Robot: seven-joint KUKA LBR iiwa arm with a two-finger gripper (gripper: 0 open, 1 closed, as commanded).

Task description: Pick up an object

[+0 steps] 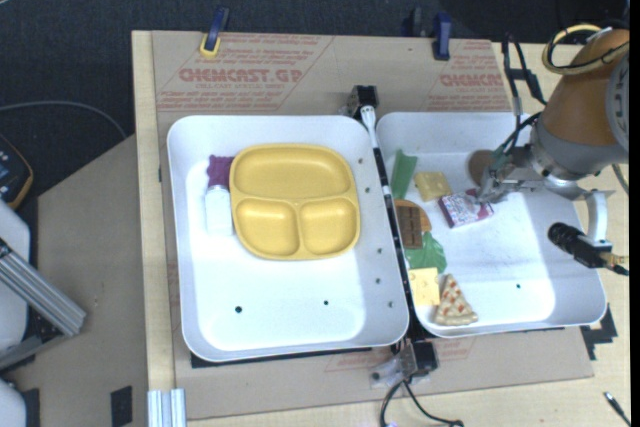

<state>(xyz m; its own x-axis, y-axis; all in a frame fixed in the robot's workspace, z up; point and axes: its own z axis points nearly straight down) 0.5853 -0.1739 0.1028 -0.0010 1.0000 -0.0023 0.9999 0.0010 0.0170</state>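
My gripper [487,187] reaches into the right bin [520,265] from the right, low over a small pink and white packet [464,208] that lies just left of its tip. Near it are a pale yellow block [433,185], a green strip [403,171], a brown toy food piece [410,219], a green and yellow piece [424,273] and a pizza slice toy [453,303]. The fingers are too small and dark to read.
The left bin [270,300] holds a yellow divided plate [294,200], with a purple item [219,169] and a white item [216,210] at its left side. The arm's orange band [585,105] hangs over the right bin's far right corner.
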